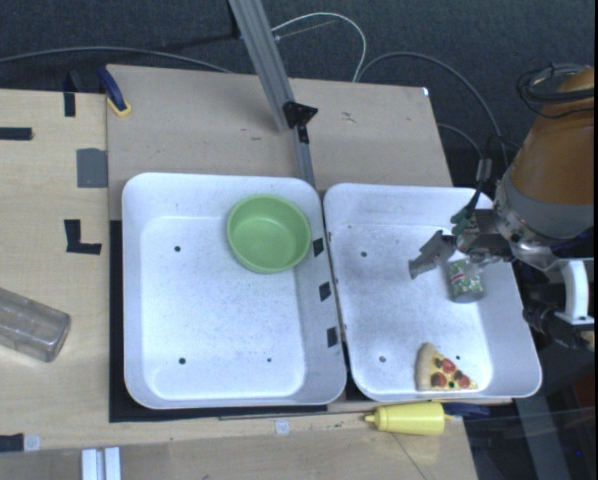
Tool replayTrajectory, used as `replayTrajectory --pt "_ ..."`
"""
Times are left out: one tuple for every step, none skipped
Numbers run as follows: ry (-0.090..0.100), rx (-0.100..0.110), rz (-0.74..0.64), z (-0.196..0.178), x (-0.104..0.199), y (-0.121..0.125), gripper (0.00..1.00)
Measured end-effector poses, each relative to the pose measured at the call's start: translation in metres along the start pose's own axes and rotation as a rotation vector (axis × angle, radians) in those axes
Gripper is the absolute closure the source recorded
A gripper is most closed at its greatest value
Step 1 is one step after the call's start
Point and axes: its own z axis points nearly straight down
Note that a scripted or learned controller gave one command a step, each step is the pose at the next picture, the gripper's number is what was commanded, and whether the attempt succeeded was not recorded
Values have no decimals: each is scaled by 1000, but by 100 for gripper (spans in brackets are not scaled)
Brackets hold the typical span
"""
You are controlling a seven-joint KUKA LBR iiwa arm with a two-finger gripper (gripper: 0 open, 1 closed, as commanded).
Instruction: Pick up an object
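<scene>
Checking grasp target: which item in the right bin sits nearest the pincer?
The small greenish object, directly under the pincer in the right bin. The pizza slice toy lies well away, by the bin's near edge.

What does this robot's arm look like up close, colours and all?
The arm is bulky and rounded: a broad orange band above a grey wrist section. Below that sits a dark metal gripper with grey fingers. Thin black cables run beside it, and a white part sits lower right.
</scene>
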Motion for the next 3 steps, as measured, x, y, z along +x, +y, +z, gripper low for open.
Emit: replayTrajectory --pt "0 0 0 0 0 0 0" --pt "1 8 1 64 -1 -1 0" --pt "1 7 1 111 0 5 0"
